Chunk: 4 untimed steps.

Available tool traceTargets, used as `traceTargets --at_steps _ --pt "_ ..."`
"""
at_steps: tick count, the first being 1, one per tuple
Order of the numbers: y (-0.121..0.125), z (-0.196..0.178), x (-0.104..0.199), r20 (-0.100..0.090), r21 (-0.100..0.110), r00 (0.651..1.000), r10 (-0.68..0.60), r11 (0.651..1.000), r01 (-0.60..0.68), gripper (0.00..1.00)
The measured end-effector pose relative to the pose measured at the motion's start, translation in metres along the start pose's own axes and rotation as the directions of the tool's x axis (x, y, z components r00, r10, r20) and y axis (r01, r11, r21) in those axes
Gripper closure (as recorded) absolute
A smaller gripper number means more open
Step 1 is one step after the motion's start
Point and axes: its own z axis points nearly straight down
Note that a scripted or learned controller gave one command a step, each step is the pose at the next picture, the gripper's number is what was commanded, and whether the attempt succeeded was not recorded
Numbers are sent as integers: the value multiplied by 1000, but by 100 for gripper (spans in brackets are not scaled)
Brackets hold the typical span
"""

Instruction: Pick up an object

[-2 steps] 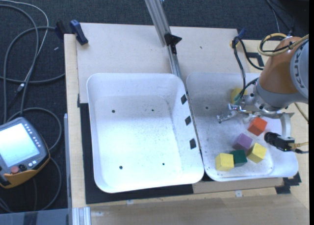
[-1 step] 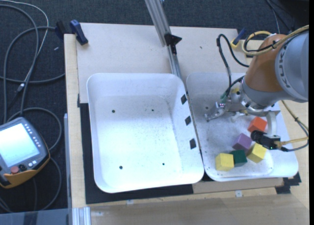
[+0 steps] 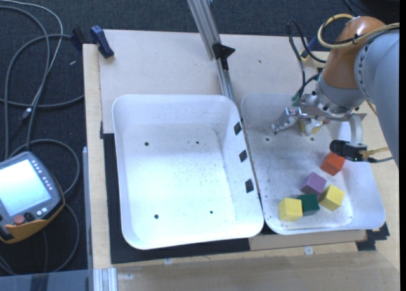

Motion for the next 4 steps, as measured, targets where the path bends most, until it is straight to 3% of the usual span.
traceTargets --at_steps 1,3,4 --pt "-73 0 -27 -1 -4 1000 4 1000 -4 0" --pt "-161 0 22 3 -19 1000 -1 1000 1 0" --pt "-162 -94 -43 7 -21 1000 3 1000 -3 0"
